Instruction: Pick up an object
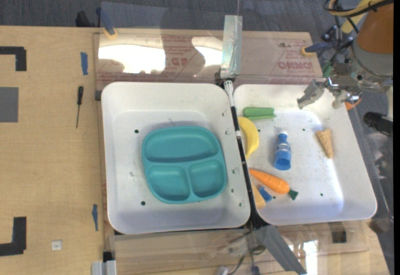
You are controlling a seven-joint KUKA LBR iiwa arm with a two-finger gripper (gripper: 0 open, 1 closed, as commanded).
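Note:
The right bin (350, 202) holds a green stick-shaped piece (259, 112), a yellow banana (250, 134), a blue bottle (282, 150), an orange carrot (272, 181), a tan cone (325, 141) and a small blue-and-orange piece (261, 195) by the divider. My gripper (325, 97) hangs over the bin's far right corner, above and beyond the cone. Its fingers (307, 96) stand apart with nothing between them. The orange-banded wrist (377, 33) rises at the upper right.
The left bin (119, 142) bears a teal compartment plate (183, 164). A clear taped panel (187, 58) runs behind both bins, with a metal post (232, 45) at the middle. Wooden bench (44, 142) lies to the left.

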